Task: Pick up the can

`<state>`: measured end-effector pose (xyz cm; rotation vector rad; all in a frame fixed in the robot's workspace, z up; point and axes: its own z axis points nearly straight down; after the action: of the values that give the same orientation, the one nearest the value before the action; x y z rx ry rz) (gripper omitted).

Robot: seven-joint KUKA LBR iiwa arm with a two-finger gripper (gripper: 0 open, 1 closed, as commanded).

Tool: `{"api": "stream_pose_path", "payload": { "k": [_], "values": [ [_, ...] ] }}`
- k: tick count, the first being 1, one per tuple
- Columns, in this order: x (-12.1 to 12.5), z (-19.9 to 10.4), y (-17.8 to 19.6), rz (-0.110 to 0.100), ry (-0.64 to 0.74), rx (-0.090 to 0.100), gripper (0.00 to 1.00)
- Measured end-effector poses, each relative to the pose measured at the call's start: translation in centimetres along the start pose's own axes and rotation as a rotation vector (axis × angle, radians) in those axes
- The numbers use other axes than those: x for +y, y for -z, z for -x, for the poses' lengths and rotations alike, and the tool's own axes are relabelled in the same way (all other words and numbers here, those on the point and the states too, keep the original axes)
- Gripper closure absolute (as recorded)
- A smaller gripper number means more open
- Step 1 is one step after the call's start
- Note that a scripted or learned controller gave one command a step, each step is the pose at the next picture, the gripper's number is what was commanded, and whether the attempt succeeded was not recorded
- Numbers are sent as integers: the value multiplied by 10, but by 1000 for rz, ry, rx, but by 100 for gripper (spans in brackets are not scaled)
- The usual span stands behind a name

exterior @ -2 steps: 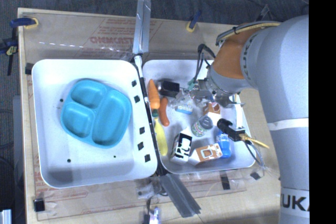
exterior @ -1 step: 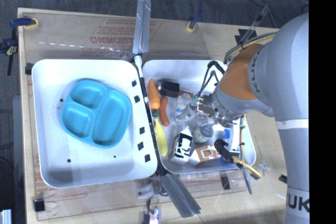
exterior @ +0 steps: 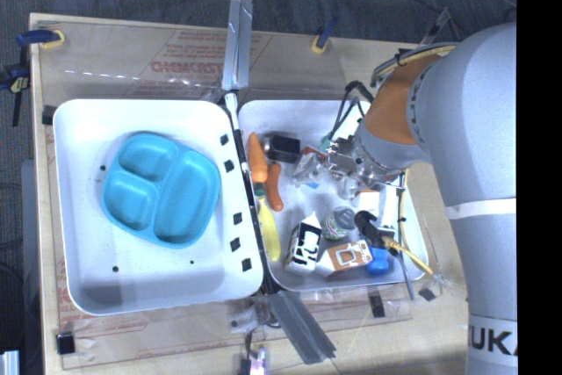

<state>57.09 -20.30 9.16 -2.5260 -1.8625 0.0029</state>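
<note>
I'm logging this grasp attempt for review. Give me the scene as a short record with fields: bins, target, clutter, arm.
left bin: holds a blue divided tray
right bin: cluttered with small items
target: can, seen from above, near the right bin's middle
near the can: black-and-white box to its left, blue item toward the lower right
left edge of right bin: carrot, orange sausage-shaped item, yellow item
end effector: above the right bin, up-view of the can, nothing visibly held
arm: enters from the right
</note>
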Motion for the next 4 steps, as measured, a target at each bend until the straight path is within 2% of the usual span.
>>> {"api": "stream_pose_path", "payload": {
  "k": [1, 2, 3, 4],
  "values": [
    [-90, 21, 0, 2, -100, 1, 0],
    [-63, 18, 37, -1, -194, -1, 0],
    [-55, 16, 33, 0, -416, 0, 0],
    [2, -2, 71, -2, -450, 1, 0]
  ]
}}
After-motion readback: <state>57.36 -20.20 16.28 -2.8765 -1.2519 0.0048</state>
